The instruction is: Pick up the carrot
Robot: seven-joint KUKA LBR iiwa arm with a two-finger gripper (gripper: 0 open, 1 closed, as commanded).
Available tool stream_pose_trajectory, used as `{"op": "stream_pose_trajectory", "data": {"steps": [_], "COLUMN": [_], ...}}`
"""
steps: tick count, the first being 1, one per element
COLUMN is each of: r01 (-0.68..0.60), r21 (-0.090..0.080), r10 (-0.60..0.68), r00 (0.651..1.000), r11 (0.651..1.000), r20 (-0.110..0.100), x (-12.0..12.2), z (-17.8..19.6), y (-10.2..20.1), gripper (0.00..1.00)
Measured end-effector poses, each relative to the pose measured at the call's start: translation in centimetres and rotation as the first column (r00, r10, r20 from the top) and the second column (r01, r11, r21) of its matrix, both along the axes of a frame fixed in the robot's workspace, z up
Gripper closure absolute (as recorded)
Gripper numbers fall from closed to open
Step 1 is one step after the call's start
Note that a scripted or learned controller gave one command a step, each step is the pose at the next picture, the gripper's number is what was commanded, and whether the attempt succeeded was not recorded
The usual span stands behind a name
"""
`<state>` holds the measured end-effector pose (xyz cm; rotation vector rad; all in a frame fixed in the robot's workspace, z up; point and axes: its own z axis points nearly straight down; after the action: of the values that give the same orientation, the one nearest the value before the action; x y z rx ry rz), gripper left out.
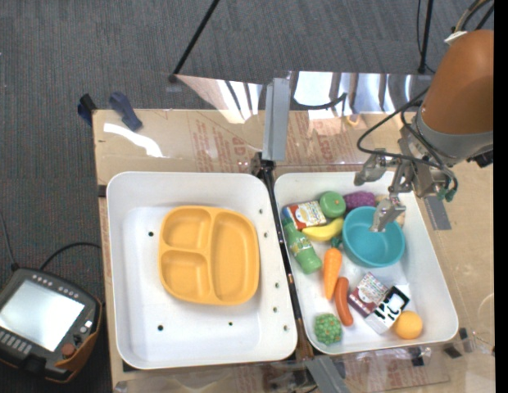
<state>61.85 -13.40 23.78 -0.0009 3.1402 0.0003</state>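
The carrot lies untouched between green bottle and teal bowl, so the gripper, parted and empty, hovers above the bowl.

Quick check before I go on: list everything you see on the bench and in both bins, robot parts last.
Divided plate: 1, yellow, left bin.
Bins: 2, white, side by side.
Carrot: 1, orange, right bin middle, beside the bowl.
Bowl: 1, teal, right bin.
Banana: 1, yellow, left of bowl.
Green apple: 1, green, right bin far side.
Grapes: 1, purple, behind bowl.
Bottle: 1, green, right bin left side.
Sausage: 1, red, below carrot.
Orange: 1, orange, near right corner.
Green bumpy ball: 1, green, near edge.
Tool: 1, grey, over the bowl.
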Motion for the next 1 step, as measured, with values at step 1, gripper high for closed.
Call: {"op": "stream_pose_trajectory", "data": {"steps": [1], "r01": [-0.068], "r21": [0.005], "r10": [0.068], "r00": [0.998], "r11": [0.998], "r20": [-0.012], "x": [-6.51], "z": [-15.16], "y": [2.82], "gripper": [0.0]}}
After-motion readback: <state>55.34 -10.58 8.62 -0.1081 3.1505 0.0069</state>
